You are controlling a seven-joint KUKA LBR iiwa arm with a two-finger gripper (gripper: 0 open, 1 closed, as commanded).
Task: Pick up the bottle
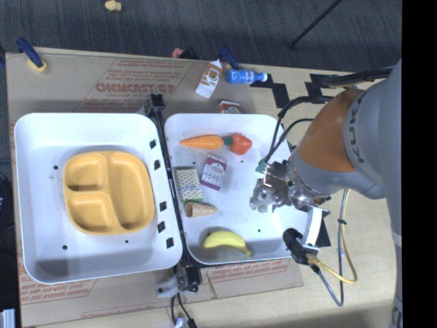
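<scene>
The bottle (244, 77) is small and blue with a pale cap. It lies on its side on the cardboard-covered bench, just beyond the far edge of the right bin (263, 125). My gripper (265, 195) hangs low over the right side of that bin, well in front of the bottle and apart from it. Its metal head points down and left toward the bin floor. Nothing shows in it.
The right bin holds a carrot (201, 142), a red fruit (240, 143), a small carton (213, 172), a cracker (187, 182), a cone (199, 210) and a banana (227, 241). A yellow divided plate (109, 190) lies in the left bin. Another carton (208, 79) lies beside the bottle.
</scene>
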